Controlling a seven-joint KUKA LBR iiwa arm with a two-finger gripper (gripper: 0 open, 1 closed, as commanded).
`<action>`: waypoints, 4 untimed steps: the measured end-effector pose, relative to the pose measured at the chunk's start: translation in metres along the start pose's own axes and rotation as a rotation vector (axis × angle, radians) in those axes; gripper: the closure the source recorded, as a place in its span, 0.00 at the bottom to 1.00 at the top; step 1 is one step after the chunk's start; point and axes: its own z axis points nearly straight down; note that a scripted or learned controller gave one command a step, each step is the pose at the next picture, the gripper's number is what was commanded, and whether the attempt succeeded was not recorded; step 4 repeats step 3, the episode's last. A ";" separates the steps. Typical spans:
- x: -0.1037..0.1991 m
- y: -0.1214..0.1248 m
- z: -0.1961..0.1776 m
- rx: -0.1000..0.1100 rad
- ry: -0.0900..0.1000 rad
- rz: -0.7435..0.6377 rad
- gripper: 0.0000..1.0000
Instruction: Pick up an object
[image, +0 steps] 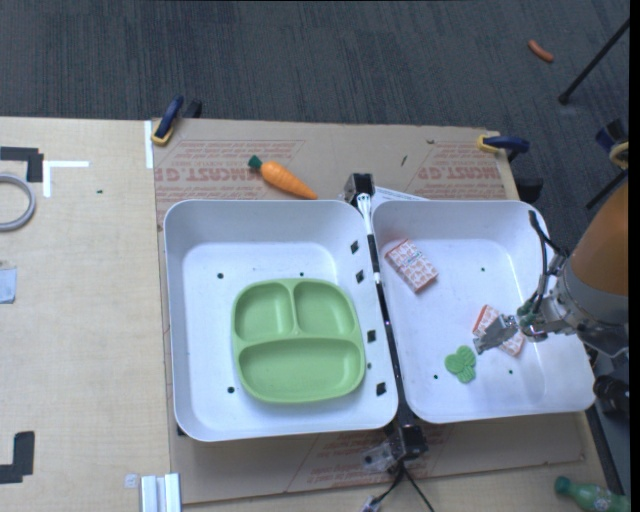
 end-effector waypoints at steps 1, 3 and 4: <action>0.016 0.039 0.056 -0.007 -0.005 -0.145 0.00; 0.072 0.014 -0.073 -0.002 -0.002 -0.266 1.00; 0.072 0.014 -0.073 -0.002 -0.002 -0.266 1.00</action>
